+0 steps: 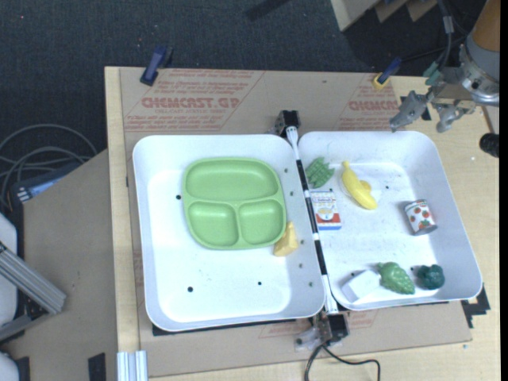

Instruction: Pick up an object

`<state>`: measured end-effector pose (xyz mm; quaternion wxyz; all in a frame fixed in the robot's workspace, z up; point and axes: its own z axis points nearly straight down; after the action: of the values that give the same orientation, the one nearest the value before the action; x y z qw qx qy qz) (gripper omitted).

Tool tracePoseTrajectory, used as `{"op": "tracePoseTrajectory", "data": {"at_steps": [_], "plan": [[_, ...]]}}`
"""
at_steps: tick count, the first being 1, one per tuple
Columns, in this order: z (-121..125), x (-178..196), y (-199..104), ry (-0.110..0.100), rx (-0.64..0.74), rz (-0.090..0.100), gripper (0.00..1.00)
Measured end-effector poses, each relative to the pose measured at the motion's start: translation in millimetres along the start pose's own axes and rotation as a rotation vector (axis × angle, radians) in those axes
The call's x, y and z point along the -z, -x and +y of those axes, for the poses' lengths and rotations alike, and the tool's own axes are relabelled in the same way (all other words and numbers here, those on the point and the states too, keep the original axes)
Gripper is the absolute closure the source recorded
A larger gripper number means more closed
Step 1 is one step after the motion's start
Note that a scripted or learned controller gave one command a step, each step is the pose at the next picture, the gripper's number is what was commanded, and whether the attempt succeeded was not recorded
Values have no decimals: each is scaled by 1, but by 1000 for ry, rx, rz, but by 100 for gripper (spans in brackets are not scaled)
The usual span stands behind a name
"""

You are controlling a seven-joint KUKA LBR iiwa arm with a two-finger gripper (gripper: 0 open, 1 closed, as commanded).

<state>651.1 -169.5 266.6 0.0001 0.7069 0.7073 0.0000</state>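
Observation:
My gripper [426, 116] hangs above the far right corner of the right bin [444, 173], open, with nothing between its fingers. In that bin lie a yellow banana [359, 186], a green leafy piece [319, 171], a small red and white carton [325, 211] and a red and white can [419, 217]. Along its near edge sit a light green lumpy item [395, 278], a dark green item [431, 276] and a white piece [361, 285]. The gripper is well beyond all of them, nearest the banana and the can.
The left bin [159, 260] holds a green divided plate [234, 201], with a small yellow piece [286, 240] by its right corner. A black divider [305, 205] runs between the bins. Blue clamps [155, 66] sit at the bench's far edge.

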Motion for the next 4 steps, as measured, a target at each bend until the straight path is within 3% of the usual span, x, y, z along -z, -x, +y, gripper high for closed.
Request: {"op": "tracePoseTrajectory", "data": {"at_steps": [1,2,3,4], "plan": [[3,-88,-66,-3,1,2,0],[-3,-175,-74,3,0,0,0],[-1,-164,-75,7,0,0,100],[-2,-165,-75,7,0,1,0]]}}
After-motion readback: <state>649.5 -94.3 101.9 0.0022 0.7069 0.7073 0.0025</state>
